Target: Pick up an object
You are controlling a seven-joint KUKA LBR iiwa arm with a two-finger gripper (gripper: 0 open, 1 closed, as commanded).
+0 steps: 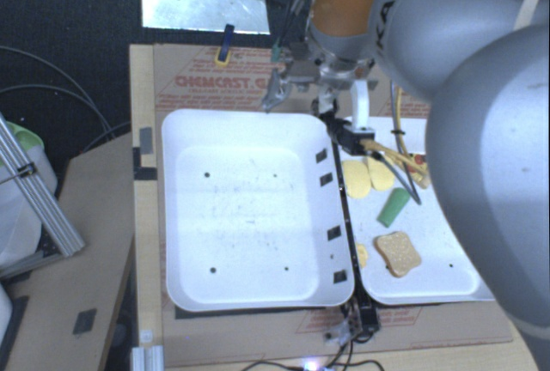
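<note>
Pale yellow flat piece (pixel 357 179) lies in the shallow white bin (pixel 447 264) on the view's right, near my gripper (pixel 311 96), whose state I cannot tell. Farther out sit a green cylinder (pixel 394 206) and a tan bread-shaped slice (pixel 399 252).

Counter (pixel 99 206), as I am viewing it remotely: it is carrying a brown cardboard sheet (pixel 215 79) with red lettering. Lying on the sheet are a left white bin (pixel 249 215), a right white bin (pixel 440 268) touching it, and a small blue-and-yellow object (pixel 225 45) at the far edge.
</note>
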